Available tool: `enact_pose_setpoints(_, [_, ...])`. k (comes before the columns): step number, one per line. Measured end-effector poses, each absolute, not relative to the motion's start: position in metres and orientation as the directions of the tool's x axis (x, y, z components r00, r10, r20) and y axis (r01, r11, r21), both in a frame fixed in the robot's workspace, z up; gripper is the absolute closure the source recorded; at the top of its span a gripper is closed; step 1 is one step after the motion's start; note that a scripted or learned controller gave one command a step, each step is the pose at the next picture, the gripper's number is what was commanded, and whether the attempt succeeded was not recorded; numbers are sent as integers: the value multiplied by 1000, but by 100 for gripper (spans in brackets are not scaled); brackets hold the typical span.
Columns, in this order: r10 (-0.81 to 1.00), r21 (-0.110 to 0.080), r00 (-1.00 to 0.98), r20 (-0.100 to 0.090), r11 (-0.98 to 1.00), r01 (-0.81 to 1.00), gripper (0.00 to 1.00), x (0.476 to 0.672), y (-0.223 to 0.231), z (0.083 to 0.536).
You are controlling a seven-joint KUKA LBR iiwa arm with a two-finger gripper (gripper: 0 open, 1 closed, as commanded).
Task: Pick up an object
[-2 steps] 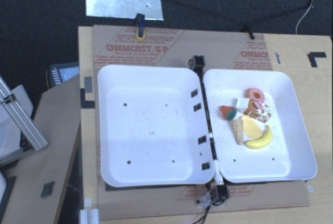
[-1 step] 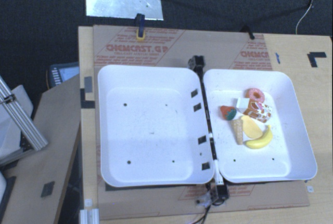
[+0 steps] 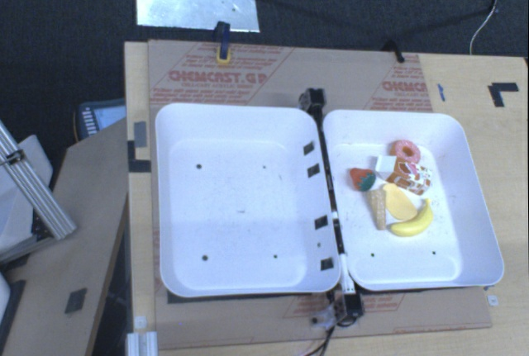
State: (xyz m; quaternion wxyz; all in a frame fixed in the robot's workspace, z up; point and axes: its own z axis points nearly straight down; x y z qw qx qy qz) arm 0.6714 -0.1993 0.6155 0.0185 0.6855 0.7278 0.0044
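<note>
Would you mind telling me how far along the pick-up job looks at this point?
Nothing looks done yet. The toy food pieces, including the pink donut, the banana and the red strawberry-like piece, all lie clustered on the floor of the right bin. Nothing is in hand: no piece is lifted. The whole pick is left: reaching into that bin, closing on one piece and raising it.

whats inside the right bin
The right bin holds a small huddle of toy food: a pink donut, a yellow banana, a red piece and a cone-like piece. They overlap, so whatever lies beneath the pile is covered.
</note>
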Motion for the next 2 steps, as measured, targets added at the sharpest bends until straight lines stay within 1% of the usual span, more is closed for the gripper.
enact_pose_setpoints(1, [998,30,-61,-20,61,998,0,671,-199,615])
enact_pose_setpoints(2, [998,36,-66,-24,67,997,100,672,-198,627])
